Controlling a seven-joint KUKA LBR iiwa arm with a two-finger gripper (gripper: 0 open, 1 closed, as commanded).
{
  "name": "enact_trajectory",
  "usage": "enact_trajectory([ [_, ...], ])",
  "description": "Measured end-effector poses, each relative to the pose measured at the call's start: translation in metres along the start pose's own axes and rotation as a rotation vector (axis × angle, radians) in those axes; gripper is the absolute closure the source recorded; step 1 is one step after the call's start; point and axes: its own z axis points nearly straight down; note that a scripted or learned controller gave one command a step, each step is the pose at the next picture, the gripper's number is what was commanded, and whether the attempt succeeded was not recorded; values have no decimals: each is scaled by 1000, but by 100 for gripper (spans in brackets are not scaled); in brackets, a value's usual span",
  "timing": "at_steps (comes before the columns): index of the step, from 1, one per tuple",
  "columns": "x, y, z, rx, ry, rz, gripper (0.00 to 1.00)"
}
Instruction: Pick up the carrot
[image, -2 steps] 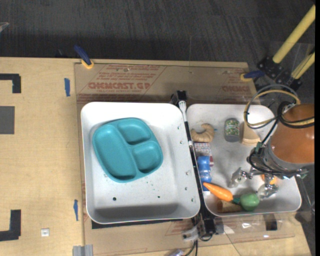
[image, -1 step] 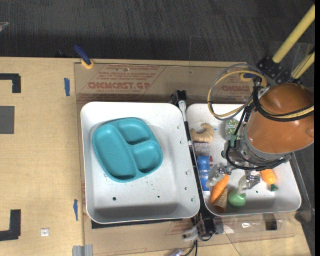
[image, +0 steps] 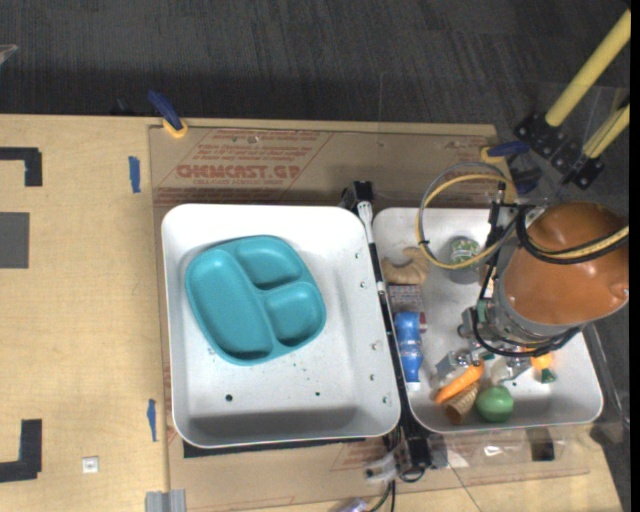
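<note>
The arm (image: 555, 265) is in over the right bin (image: 585, 400), its orange band sitting big and round above the wrist, cables looping off it toward the far side. Down below it the gripper (image: 478, 358) is low among the clutter at the bin's near end. Whether it is open or closed cannot be told from here: the wrist and wiring cover too much of it.

The carrot (image: 456, 384) lies right there, a short orange piece angled across the bin floor, just left of and slightly nearer than the gripper tip. It looks to be touching or almost touching the gripper, but nothing shows it between anything. It lies on the floor of the bin.

Around it: a green ball (image: 494, 403) just to the carrot's right, a tan, cone-like piece (image: 460, 404) tucked under the carrot's near side, a blue bottle (image: 408, 345) standing left along the bin wall. Farther back, a beige lump (image: 405, 268) and a small round tin (image: 463, 249).

Over in the left bin (image: 200, 410), a teal divided plate (image: 255, 297) sits alone, well apart from the action.
</note>
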Motion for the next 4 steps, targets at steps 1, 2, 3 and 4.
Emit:
enact_trajectory([
  [1,32,10,4,11,-3,-303,0],
  [2,28,7,-8,19,-7,-302,100],
  [3,49,-11,-133,8,4,-369,100],
  [4,-40,24,-89,-6,-4,-598,100],
])
